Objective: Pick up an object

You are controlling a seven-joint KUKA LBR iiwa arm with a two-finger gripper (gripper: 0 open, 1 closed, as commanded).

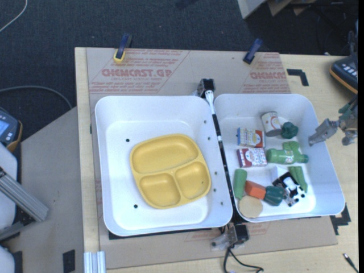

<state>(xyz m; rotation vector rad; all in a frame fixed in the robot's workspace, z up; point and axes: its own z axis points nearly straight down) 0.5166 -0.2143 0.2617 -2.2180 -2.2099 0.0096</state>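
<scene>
Cardboard-covered bench [170,67] bears two white bins [114,152] above dark carpet [57,16].

Dark carpeted floor [51,33] around a cardboard-topped bench [170,73]

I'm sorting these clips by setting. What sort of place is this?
Most likely a robotics lab bench: two white bins sit on a board held by clamps, a gripper hangs over the toy-filled right bin, and cables trail on dark carpet.

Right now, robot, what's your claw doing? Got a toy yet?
Gripper at right bin's right rim, holding nothing. Toys untouched in right bin. Yellow tray alone in left bin. Nothing blocking.
</scene>
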